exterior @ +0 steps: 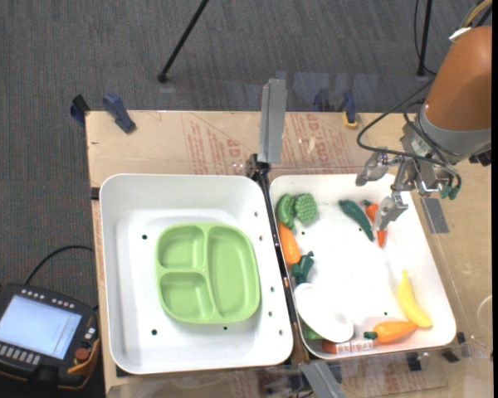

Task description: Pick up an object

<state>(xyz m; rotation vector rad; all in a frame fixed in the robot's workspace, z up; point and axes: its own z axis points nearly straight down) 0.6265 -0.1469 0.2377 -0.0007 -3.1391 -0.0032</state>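
At the near edge of the right bin [445, 305] one carrot [392, 332] lies with its long side going left to right, green end to the left. Just behind it one banana [412, 299] runs from near to far, tipped a bit to the left. One white plate [324, 312] sits near the bin's left corner. In the left bin [120, 222] sits one green tray [207, 272] with three parts. Farther back, a second carrot [288, 245] lies along the right bin's left wall, and one broccoli [296, 210] sits in the far corner. One green pepper [357, 216] slants across the back. The gripper [385, 196] hangs over the far right, fingers apart, holding nothing.
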